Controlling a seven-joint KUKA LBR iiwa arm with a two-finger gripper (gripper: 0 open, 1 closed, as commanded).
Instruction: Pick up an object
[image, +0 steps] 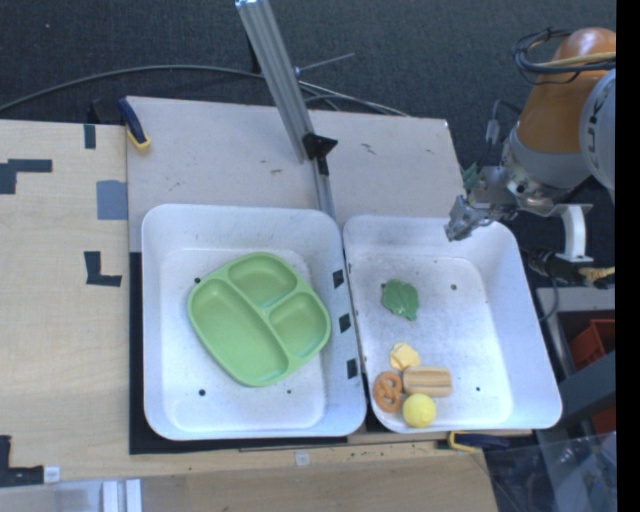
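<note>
Yellow ball (419, 410) lies well apart from the tool (462, 226); its opening can't be told.

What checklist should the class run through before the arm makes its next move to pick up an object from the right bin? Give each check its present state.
1. Gripper position: over the far right corner of the right bin, not above any object. Not ok.
2. Gripper free of load: nothing visible in it. Ok.
3. Finger opening: cannot tell.
4. Green leaf toy stands apart from the others, easy to approach. Ok.
5. Pretzel, hot dog bun, yellow ball and yellow piece are crowded together near the front wall. Not ok for a clean grasp.
6. Green divided plate lies in the left bin, out of the path. Ok.
</note>
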